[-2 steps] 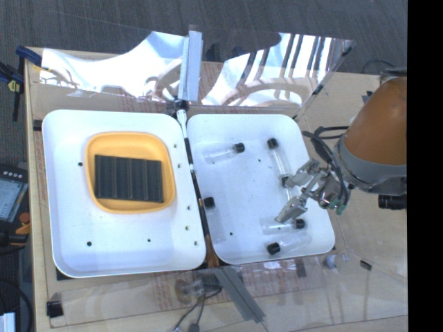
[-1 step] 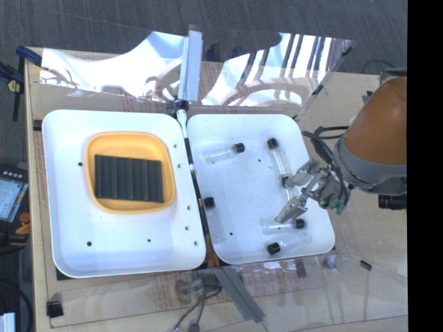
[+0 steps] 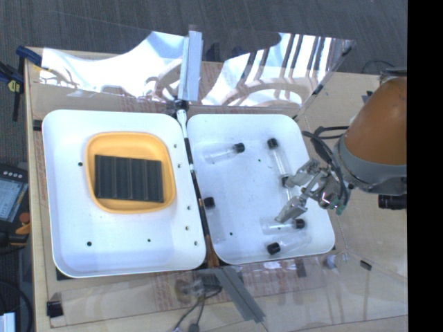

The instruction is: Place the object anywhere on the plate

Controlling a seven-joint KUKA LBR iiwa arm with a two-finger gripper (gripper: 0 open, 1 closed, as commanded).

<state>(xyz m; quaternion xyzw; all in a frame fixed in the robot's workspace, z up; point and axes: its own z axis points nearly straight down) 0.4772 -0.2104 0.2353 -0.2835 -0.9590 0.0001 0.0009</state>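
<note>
Vial (image 3: pixel 285 223) lies beneath the pincer (image 3: pixel 294 194) — fingers spread apart, gripping nothing.

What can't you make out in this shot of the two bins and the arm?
- Gripper, camera view: too small and cluttered to tell whether it grips anything.
- Clear tubes in the right bin: see-through against white, so outlines fade; black caps show best.
- Arm: cut off at the right side.
- Dark ridged block on the yellow plate: too coarse to identify.
</note>
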